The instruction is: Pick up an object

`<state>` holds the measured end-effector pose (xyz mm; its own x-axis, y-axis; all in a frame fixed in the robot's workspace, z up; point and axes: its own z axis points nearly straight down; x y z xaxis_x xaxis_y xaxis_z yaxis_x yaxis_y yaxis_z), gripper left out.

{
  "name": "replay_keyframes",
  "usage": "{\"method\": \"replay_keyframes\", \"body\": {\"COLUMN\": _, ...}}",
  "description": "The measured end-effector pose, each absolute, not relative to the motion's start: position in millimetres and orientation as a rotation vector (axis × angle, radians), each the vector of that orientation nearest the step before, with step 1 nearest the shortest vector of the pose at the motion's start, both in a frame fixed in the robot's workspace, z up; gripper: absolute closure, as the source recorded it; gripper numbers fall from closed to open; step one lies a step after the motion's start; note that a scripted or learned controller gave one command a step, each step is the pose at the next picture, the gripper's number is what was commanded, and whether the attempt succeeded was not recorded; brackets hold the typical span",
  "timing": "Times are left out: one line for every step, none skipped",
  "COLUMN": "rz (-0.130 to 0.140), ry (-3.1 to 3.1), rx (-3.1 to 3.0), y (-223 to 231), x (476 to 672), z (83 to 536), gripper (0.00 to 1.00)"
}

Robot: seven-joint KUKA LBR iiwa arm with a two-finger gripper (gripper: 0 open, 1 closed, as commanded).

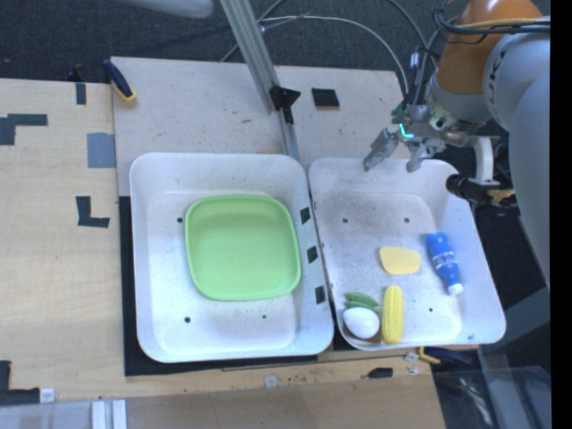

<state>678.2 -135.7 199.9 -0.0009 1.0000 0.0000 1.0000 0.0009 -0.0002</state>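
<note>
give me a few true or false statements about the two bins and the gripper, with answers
1. The green plate lies in the left bin. True.
2. The gripper holds the blue bottle. False: its fingers are spread with nothing between them, above the far edge of the right bin; the bottle lies on the bin floor.
3. The corn cob lies beside the white egg. True.
4. The yellow piece sits on the green plate. False: it is in the right bin, left of the blue bottle.
5. The corn cob is in the right bin's near part. True.
</note>
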Motion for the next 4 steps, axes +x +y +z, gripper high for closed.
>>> {"method": "replay_keyframes", "body": {"rz": 0.0, "ry": -2.222, "rx": -2.22, "y": -136, "x": 678.1, "z": 200, "gripper": 0.0}}
{"method": "replay_keyframes", "body": {"rz": 0.004, "ry": -2.22, "rx": -2.219, "y": -138, "x": 672.2, "z": 155, "gripper": 0.0}}
{"method": "replay_keyframes", "body": {"rz": 0.006, "ry": -2.219, "rx": -2.219, "y": -148, "x": 668.8, "z": 100, "gripper": 0.0}}
{"method": "replay_keyframes", "body": {"rz": 0.001, "ry": -2.223, "rx": -2.22, "y": -147, "x": 668.7, "z": 88, "gripper": 0.0}}
